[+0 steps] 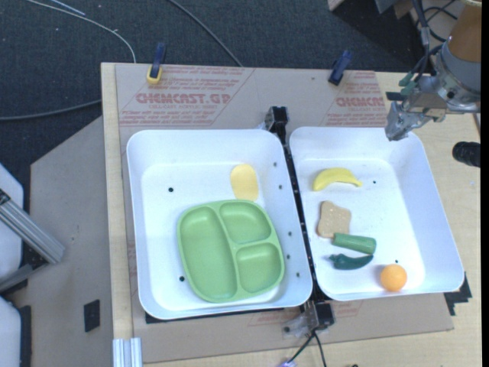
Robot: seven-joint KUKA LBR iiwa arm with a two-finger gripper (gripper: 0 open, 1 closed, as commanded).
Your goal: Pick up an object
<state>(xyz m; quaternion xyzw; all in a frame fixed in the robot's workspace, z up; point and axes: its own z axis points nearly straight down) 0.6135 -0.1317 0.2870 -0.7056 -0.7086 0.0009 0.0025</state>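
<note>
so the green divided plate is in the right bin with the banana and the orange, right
No. The camera view shows the green divided plate in the left bin. The banana and the orange are in the right bin.

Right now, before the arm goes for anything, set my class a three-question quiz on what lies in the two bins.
1. True or false: the green tray lies in the right bin.
2. Which thing lies nearest the right bin's front corner? A) banana B) orange C) slice of bread
3. Fill in: the pale yellow piece lies in the left bin, just behind the ____.

Key
1. False: the tray lies in the left bin.
2. B, the orange.
3. Green tray. The gripper hangs over the right bin's back rim, apart from all the food.
</note>
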